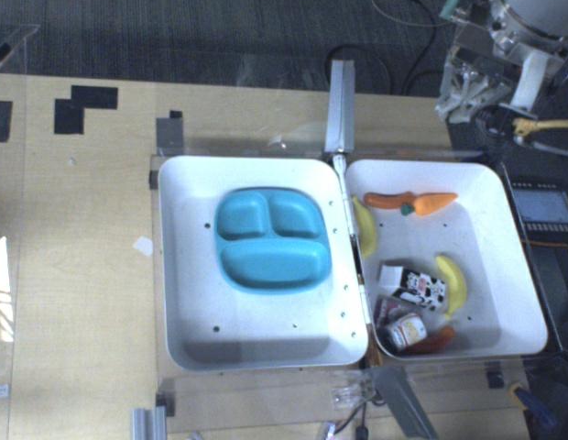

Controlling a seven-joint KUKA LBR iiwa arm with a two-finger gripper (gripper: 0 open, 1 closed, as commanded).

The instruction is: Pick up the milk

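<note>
Lying flat in the right bin, the milk carton is found just beside a banana and near a small jar. It's judged light and a bit crushable, best pinched across its short sides. Its long axis runs left-right, slightly tilted. The gripper hangs above the bin's far corner; whether the jaws are apart can't be told.

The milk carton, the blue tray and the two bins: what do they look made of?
The milk carton looks like printed card or toy plastic: boxy, white with black cow patches; too small to settle. The blue tray looks like moulded matte plastic, with rounded compartments and one even colour. The bins look like smooth white plastic with soft sheen.
</note>
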